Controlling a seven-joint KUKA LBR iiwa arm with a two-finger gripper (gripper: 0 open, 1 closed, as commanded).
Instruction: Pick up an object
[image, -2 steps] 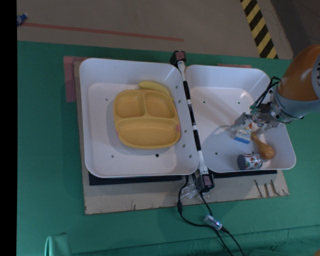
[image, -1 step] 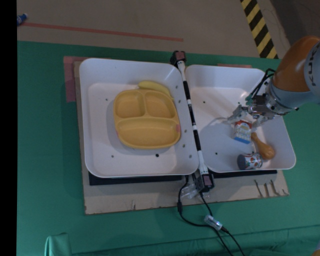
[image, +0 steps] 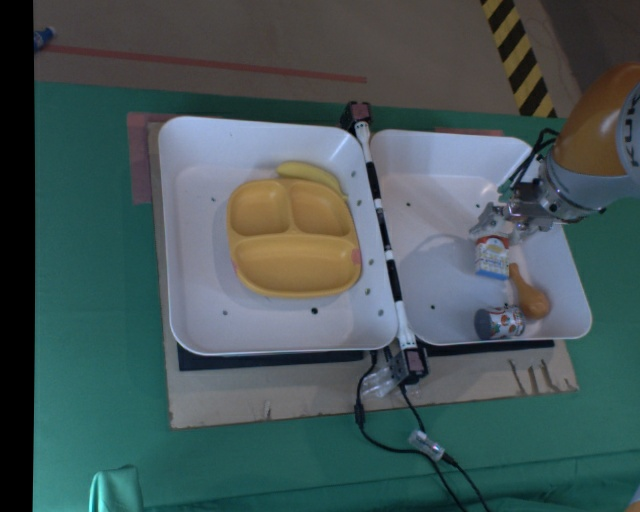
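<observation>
My gripper (image: 497, 222) hangs over the right bin (image: 440, 190), near its right side. Just below the fingertips lies a small white and blue carton (image: 491, 257). A tan drumstick-shaped toy (image: 528, 293) lies beside the carton, toward the bin's front right corner. A small can with a red and white label (image: 499, 322) lies on its side at the bin's front edge. Nothing shows between the fingers, which look slightly spread above the carton.
The left bin (image: 200, 310) holds a yellow divided plate (image: 292, 237) with a yellow banana (image: 310, 174) at its far edge. A black and white divider (image: 383, 240) runs between the bins. Cables (image: 420, 440) trail over the green mat in front.
</observation>
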